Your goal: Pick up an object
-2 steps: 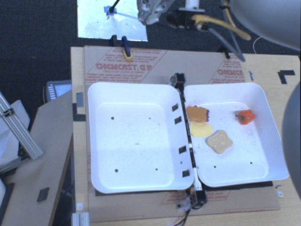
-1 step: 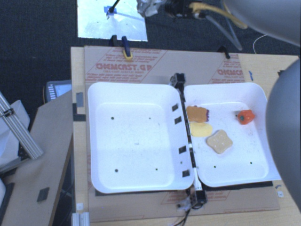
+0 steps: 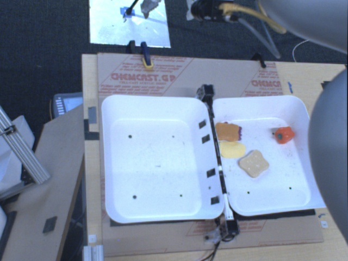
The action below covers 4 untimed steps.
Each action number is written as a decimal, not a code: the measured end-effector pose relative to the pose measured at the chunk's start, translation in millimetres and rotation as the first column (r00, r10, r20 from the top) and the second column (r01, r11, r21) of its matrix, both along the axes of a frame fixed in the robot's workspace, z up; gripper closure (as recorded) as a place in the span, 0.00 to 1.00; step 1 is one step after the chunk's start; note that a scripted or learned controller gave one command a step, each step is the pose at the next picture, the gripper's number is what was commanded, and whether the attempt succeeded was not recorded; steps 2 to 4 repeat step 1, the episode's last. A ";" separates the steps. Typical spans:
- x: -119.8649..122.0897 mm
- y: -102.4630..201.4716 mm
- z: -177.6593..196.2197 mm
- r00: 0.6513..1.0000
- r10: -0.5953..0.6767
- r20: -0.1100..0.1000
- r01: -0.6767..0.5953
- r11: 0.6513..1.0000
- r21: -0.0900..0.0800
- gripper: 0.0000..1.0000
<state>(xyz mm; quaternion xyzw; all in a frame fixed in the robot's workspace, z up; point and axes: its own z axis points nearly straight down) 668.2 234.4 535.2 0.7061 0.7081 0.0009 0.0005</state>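
Arm (image 3: 329, 145): its grey bulk fills the side of the view it enters from and overhangs the outer edge of the right bin (image 3: 296, 197). Counter (image 3: 65, 162) carries a cardboard sheet (image 3: 179, 72) lettered CHEMCAST, with both bins on it. The jaws seem to sit beyond the counter's far edge, over a shiny panel (image 3: 109, 20); I cannot tell whether they are apart or together, and nothing shows between them. Left bin (image 3: 152, 162) lies nearer the camera than the jaws, almost straight below them in the view. The right bin is well apart from the jaws, nearer the camera and toward the arm's side. In it are a tan toast piece (image 3: 253, 163), an orange-brown piece (image 3: 228, 131) against the divider wall, a yellow flat piece (image 3: 232, 149) touching it, and a red item (image 3: 283, 135) set apart. A yellow clamp (image 3: 147, 63) on the sheet's far edge stands between jaws and bins.
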 end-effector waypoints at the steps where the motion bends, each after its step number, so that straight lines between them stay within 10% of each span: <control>1: -0.1 0.3 11.9 1.000 0.003 0.003 -0.003 1.000 0.001 1.00; 4: -0.1 0.3 11.9 1.000 0.003 0.003 -0.003 1.000 0.001 1.00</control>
